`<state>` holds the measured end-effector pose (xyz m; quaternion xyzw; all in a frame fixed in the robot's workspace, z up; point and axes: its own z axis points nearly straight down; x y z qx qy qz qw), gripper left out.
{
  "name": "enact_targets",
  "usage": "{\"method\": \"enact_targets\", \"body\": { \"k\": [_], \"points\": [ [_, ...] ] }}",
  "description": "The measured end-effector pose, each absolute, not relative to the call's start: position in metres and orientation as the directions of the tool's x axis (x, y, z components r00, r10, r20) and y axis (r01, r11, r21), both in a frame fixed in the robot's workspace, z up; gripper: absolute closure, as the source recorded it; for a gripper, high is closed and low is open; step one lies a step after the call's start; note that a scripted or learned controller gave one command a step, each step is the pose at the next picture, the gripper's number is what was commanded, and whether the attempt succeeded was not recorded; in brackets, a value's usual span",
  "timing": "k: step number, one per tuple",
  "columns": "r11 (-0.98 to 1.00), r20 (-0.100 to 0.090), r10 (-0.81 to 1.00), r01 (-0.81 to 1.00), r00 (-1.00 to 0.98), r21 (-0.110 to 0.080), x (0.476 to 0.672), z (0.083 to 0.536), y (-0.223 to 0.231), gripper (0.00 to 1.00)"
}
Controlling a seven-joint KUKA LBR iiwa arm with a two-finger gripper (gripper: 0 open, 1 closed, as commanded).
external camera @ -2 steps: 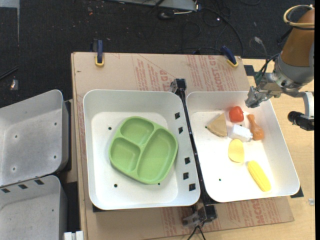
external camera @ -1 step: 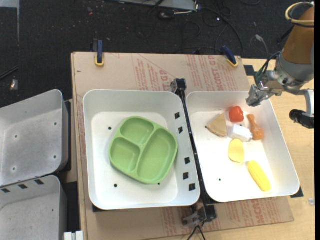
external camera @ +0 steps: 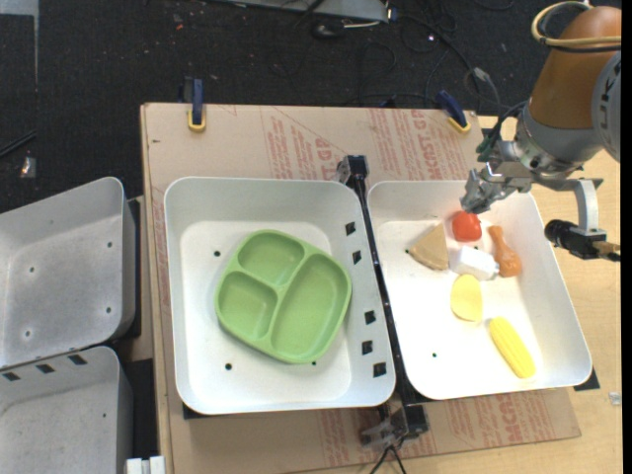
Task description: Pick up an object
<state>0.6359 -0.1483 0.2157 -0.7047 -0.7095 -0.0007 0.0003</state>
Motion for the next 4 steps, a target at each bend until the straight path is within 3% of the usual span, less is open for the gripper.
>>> {"method": "enact_targets", "body": {
  "k": [3, 4],
  "points": [
    [0.007, 0.001, 1.000, 1.000, -0.007, -0.003, 0.596, 0.196, 0.003, 1.00],
    [0.008, 0.002, 1.000, 1.000, -0.008, -0.003, 0.575, 0.201, 0.051, 1.00]
  ]
}}
